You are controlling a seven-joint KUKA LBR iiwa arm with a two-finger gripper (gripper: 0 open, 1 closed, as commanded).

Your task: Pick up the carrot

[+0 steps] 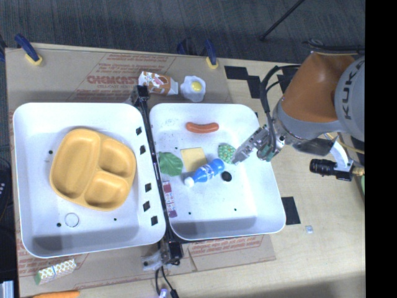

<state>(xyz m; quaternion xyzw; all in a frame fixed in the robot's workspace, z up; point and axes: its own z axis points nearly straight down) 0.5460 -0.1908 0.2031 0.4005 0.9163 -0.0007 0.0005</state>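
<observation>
An orange-red, rod-shaped piece with rounded ends (202, 127) lies at the back of the right bin (267, 194); it is the most carrot-like thing in the bins. My gripper (245, 151) reaches in from the right over that bin's right side. It hovers beside a green dotted piece (225, 150), to the right of and nearer than the rod, apart from it. Nothing shows in its grasp. A thin orange sliver (56, 294) shows at the bottom left edge of the bench, too cut off to identify.
The right bin also holds a green leaf (170, 162), a yellow block (193, 157), a blue bottle (206, 171) and a small black piece (226, 177). A yellow divided plate (93, 167) sits in the left bin (25, 228). A carton (155, 82) and an egg toy (193, 88) lie behind.
</observation>
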